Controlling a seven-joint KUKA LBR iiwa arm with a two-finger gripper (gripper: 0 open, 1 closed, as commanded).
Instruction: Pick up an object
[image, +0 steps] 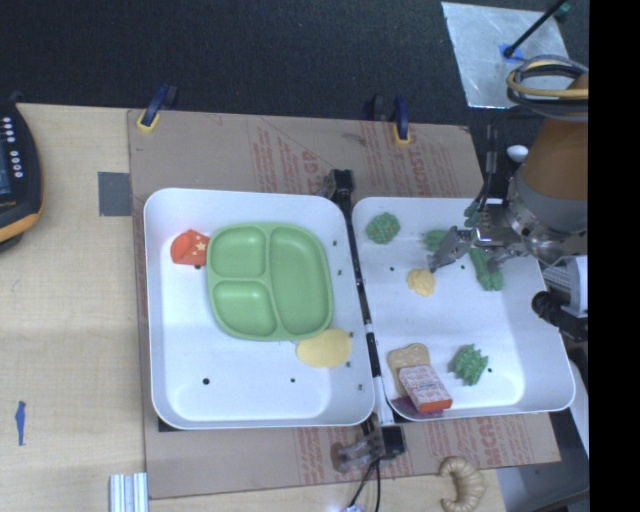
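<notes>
My gripper (465, 258) hangs over the upper part of the right bin (520, 340), open, with nothing visibly between its fingers. One dark finger (443, 255) points down-left toward a small yellow piece (421, 283). A long green piece (489, 272) lies just under the other side of the gripper, and a small green bit (435, 240) shows beside the left finger. Farther off in the same bin are a leafy green lump (382, 228), another green lump (468, 363), a tan cracker (408, 356) and a red-orange box (424, 389).
The left bin (180, 380) holds a green divided plate (270, 280), a red piece (188, 247) at its left and a yellow piece (323, 348) at its lower right. A black divider (360, 300) runs between the bins. A tan curled object (462, 483) lies outside, below.
</notes>
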